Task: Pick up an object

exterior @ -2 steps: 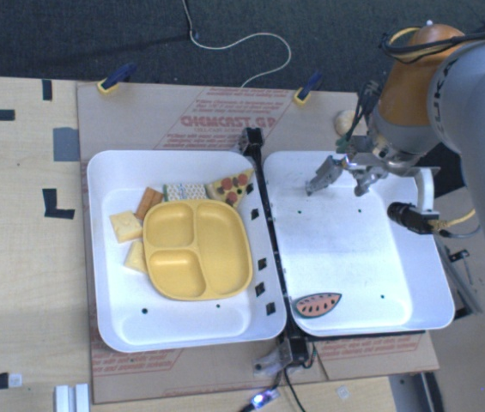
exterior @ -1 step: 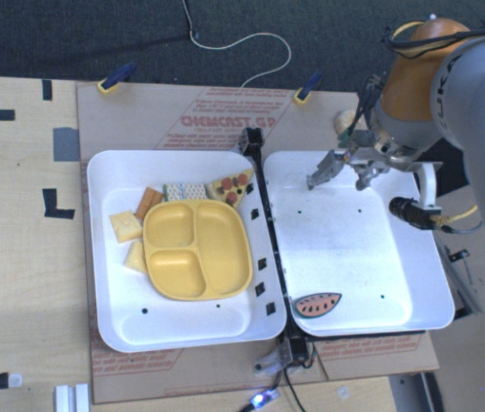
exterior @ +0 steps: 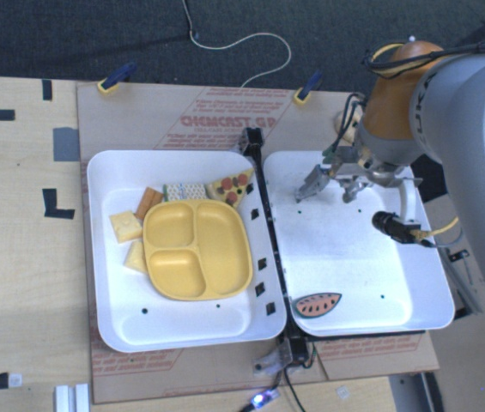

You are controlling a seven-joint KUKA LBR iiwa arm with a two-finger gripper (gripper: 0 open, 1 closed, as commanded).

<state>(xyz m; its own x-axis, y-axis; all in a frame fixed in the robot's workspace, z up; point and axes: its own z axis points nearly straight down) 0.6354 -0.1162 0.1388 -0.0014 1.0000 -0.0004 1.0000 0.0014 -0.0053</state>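
Observation:
A watermelon slice [exterior: 318,304] lies flat near the front edge of the right bin [exterior: 414,303]. My gripper [exterior: 330,188] hangs over the far part of that bin, well behind the slice. It is open, its fingers [exterior: 309,184] spread apart with nothing between them. In the left bin [exterior: 109,303] a yellow divided plate [exterior: 197,249] takes up the middle. Behind and left of the plate lie a pizza slice [exterior: 233,187], a pale cracker [exterior: 126,226], a brown stick [exterior: 148,202] and a patterned piece [exterior: 184,192].
A black divider [exterior: 265,230] runs between the two bins. The grey arm with its orange band [exterior: 397,101] fills the upper right, and a black cable part [exterior: 394,225] hangs over the right bin. A white cord [exterior: 242,45] lies on the dark floor behind.

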